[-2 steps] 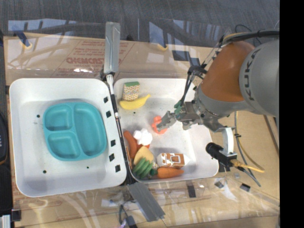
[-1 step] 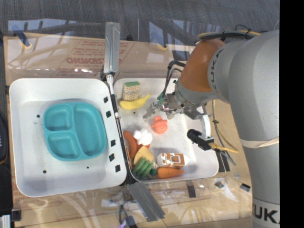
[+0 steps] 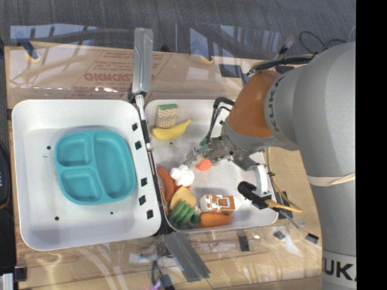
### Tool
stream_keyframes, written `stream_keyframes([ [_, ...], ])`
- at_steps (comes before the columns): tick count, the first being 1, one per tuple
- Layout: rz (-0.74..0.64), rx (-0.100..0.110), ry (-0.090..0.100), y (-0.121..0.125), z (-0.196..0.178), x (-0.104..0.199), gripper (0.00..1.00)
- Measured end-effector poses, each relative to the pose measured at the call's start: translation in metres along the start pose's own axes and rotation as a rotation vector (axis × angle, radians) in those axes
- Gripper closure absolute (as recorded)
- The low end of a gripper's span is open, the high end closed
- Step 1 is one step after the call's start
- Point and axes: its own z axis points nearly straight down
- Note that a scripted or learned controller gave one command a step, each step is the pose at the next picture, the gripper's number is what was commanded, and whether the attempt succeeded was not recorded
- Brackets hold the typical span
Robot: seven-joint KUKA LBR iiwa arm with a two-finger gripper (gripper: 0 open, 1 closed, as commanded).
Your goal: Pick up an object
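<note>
1. Reaches into the right bin (image 3: 233, 177) from its right side with the grey arm (image 3: 314, 113), jaws low over that bin's middle
2. Cannot tell how far the jaws stand open, nor whether anything sits between them
3. Shows a small red piece (image 3: 204, 165) at the bin's middle, just beside the jaws
4. Shows a banana (image 3: 171, 130) and a green-and-yellow block (image 3: 167, 115) touching in the bin's far left corner
5. Shows a white lump (image 3: 182, 175) left of the bin's middle, near a carrot (image 3: 165, 183) along its left wall
6. Shows an orange-and-white toy (image 3: 217, 203) and a second carrot (image 3: 216, 219) by the bin's near wall
7. Shows a teal divided plate (image 3: 95, 165) in the left bin (image 3: 30, 162), beside the right bin
</note>
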Motion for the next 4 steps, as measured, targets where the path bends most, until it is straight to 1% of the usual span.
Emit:
stream_keyframes([
  [1, -0.004, 0.000, -0.001, 0.001, -0.010, 0.000, 1.00],
  [2, -0.132, -0.004, -0.001, 0.046, -0.131, 0.040, 1.00],
  [3, -0.138, 0.003, 0.000, 0.046, -0.137, 0.041, 1.00],
  [4, -0.271, -0.002, -0.002, 0.066, -0.178, 0.050, 1.00],
])
